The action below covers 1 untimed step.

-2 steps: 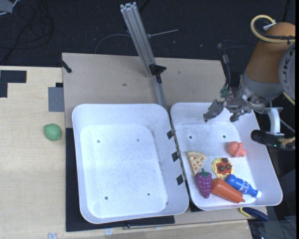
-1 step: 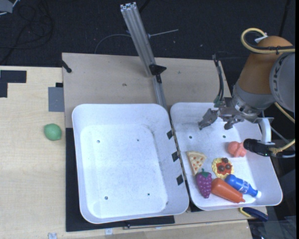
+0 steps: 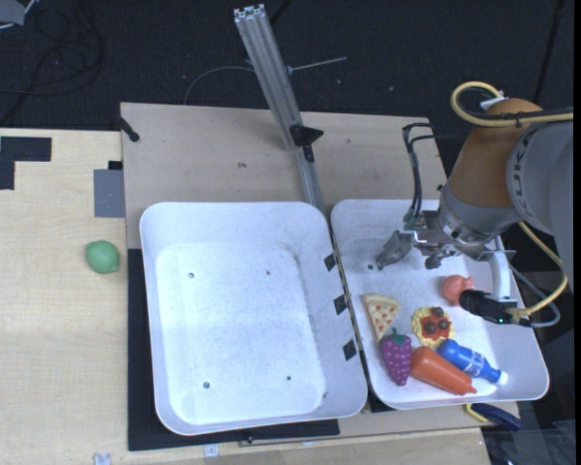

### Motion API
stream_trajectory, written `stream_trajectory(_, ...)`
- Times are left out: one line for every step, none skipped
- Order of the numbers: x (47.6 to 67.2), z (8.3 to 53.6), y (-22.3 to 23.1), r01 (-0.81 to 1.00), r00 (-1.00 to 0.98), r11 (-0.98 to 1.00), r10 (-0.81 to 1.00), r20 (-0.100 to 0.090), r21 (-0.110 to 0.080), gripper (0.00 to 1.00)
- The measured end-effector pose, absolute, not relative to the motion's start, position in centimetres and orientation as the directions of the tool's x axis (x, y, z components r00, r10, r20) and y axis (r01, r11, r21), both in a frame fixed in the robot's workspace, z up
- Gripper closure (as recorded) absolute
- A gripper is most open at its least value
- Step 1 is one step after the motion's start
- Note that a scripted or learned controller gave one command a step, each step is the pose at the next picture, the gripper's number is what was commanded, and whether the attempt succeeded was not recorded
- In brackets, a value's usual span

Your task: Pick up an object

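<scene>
White plastic: two shallow bins are seated side by side on the bench (image 3: 223,153). The left bin (image 3: 237,313) is set well to the left of the jaws. The right bin (image 3: 368,223) is sited under the jaws, with the toys collected in its near half.

The grey arm (image 3: 528,177) with its orange band is brought in from the right, and the gripper (image 3: 399,248) is held low over the upper part of the right bin. The jaws are seen apart, pointing left; nothing is held between them.

A slanted aluminium extrusion (image 3: 276,76) is mounted behind the bins, up and left of the jaws.

Task objects, all located below the jaws and apart from them:
- carrot (image 3: 443,371), laid near the front rim, below and right of the jaws
- blue bottle (image 3: 470,362), laid against the carrot's right side
- purple grapes (image 3: 396,356), placed just left of the carrot, directly below the jaws
- pizza slice (image 3: 381,311), nearest the jaws, just below them
- round yellow-and-red piece (image 3: 432,325), set right of the pizza slice
- small orange-red item (image 3: 455,287), right of the jaws; type cannot be told

A green ball (image 3: 103,257) is left on the bench, far left of the jaws, beyond the left bin.
</scene>
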<state>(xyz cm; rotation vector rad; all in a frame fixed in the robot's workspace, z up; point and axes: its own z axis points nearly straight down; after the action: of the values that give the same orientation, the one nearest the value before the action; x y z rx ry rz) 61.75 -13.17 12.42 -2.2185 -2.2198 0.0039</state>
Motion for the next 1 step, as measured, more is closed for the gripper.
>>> stream_trajectory(61.67,8.94,-13.11,1.000,-0.001,0.001,1.000,0.000,-0.003,0.00)
